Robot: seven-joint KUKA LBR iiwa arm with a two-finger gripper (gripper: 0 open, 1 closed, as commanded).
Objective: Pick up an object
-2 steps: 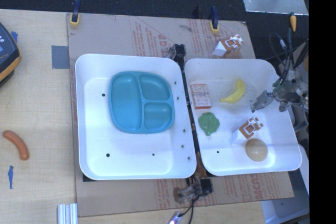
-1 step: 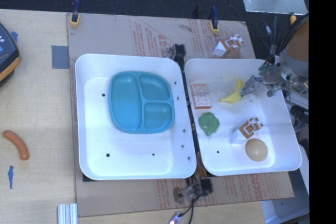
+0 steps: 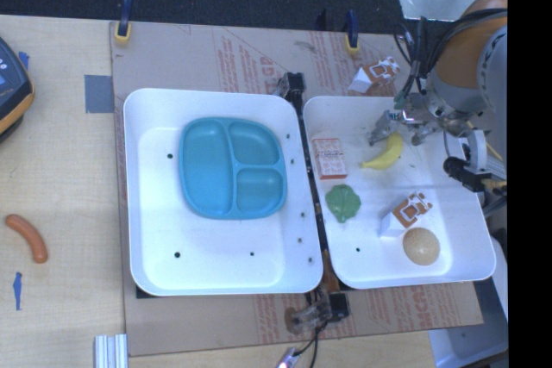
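The right bin (image 3: 466, 267) holds a yellow banana (image 3: 384, 155), a green leafy lump (image 3: 343, 202), a red-and-white card (image 3: 328, 157), a small orange-and-white box (image 3: 412, 209) and a tan round ball (image 3: 421, 246). My gripper (image 3: 399, 134) hangs over the bin's far part, right at the banana's upper end. Its two fingers are splayed open, one to the left of the banana's tip and one to the right. Nothing sits between them.
A blue divided plate (image 3: 233, 166) lies in the left bin (image 3: 147, 263). Another small orange-and-white box (image 3: 376, 75) sits on the cardboard behind the right bin. A sausage (image 3: 26, 237) and a dark device (image 3: 10, 90) lie on the bench at far left.
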